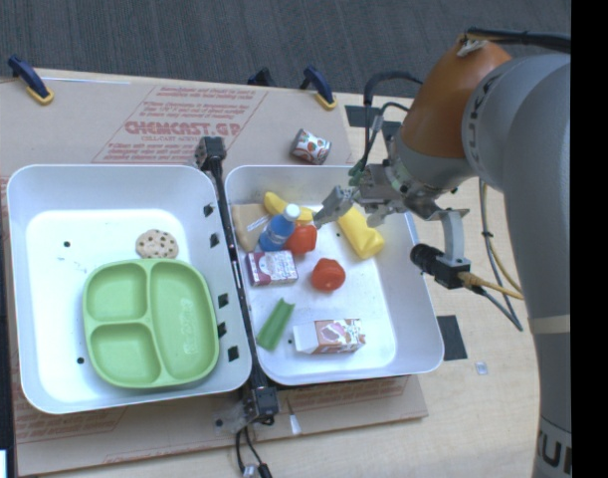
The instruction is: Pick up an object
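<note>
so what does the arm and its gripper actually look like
The arm is a thick rounded grey tube with an orange band above the wrist. Thin dark cables loop around the wrist, and a tan cable trails lower down. The gripper is small, grey and metallic.

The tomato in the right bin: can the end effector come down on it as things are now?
Probably yes. The tomato lies apart from its neighbours, with nothing over it, and the end effector is above the same bin, a little farther back.

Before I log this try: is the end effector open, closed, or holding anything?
End effector: over the right bin, its state cannot be told.
</note>
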Motion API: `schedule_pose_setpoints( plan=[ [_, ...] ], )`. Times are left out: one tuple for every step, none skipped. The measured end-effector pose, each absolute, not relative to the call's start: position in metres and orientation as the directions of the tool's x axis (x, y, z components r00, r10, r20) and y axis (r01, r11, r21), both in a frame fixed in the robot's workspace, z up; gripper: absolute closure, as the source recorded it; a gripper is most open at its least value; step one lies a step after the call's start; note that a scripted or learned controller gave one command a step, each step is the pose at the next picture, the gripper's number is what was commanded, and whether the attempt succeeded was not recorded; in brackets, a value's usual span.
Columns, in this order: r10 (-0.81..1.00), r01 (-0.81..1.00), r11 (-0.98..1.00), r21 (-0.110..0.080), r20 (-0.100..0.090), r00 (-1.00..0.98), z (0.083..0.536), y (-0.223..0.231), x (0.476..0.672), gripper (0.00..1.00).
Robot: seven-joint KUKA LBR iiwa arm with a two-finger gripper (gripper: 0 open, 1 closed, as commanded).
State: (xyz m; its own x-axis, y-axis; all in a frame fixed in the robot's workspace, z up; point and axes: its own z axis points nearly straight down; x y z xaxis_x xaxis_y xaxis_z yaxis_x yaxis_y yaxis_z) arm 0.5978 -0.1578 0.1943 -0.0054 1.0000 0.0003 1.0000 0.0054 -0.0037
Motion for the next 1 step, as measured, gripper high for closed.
schedule_pose_setpoints(
  plan=[
    [1.0,1.0,0.007,-0.006,0.001,-0.007,0.0908,-0.1027,0.5281,0.0]
  ],
)
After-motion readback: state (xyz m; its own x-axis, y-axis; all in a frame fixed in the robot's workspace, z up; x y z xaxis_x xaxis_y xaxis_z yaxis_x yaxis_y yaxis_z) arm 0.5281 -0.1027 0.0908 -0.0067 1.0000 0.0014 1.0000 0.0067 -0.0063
